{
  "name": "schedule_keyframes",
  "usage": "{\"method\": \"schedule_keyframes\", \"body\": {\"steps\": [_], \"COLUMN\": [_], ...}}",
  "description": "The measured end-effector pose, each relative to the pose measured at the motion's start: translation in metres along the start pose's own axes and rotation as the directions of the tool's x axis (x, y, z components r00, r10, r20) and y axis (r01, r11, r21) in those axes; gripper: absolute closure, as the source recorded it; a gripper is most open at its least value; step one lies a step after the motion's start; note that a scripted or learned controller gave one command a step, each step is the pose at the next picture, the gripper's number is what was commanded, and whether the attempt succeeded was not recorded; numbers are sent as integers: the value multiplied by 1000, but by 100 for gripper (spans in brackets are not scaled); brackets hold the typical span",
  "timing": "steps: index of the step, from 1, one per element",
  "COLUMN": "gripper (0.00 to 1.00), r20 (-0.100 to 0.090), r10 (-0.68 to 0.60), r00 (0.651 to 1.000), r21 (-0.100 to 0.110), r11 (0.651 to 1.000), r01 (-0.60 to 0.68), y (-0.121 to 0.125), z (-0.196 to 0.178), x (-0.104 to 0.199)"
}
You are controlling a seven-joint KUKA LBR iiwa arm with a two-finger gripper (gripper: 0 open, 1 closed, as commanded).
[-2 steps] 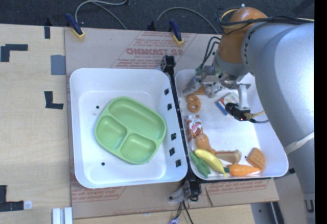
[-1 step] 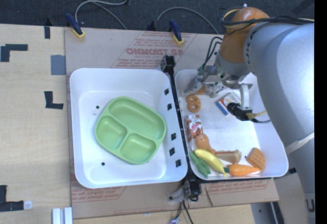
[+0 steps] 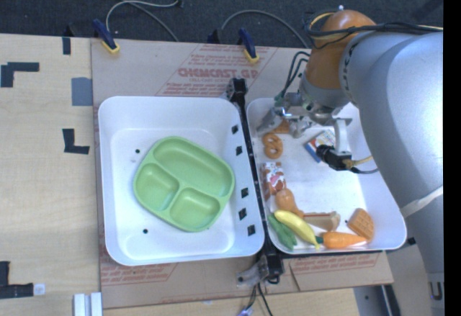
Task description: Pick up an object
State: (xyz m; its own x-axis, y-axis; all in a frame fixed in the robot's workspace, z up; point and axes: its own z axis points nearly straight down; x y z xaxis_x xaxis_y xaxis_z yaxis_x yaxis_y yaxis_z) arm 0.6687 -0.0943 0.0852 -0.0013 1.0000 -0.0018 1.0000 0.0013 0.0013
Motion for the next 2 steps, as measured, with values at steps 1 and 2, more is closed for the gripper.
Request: {"method": "schedule_keyframes", "body": {"steps": [1, 2], "gripper": [100, 100], "r20": [1, -2], "r10": [-1, -2], "r00": [1000, 1000], "r21": [1, 1], "r11": [1000, 1000], "r01": [1, 2], "y": [0, -38], "z": [-10, -100], "x": [0, 70]}}
